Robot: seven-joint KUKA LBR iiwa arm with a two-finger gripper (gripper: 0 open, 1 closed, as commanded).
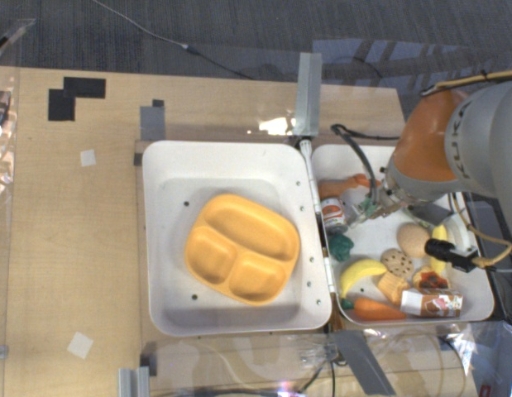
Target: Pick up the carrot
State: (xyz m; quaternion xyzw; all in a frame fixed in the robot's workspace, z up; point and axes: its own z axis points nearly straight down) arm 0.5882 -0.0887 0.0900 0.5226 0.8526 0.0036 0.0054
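Observation:
The carrot is orange with a green leafy end and lies flat along the front wall of the right bin, just below a banana. My gripper hangs over the back-left part of that bin, well behind the carrot and apart from it. It sits beside a small can and a second orange item near the back wall. The grey arm with its orange band comes in from the right and hides part of the bin's back right.
The right bin is crowded: a green item, a brown cookie, a pale egg, a cracker, and a labelled bottle right of the carrot. The left bin holds a yellow divided plate.

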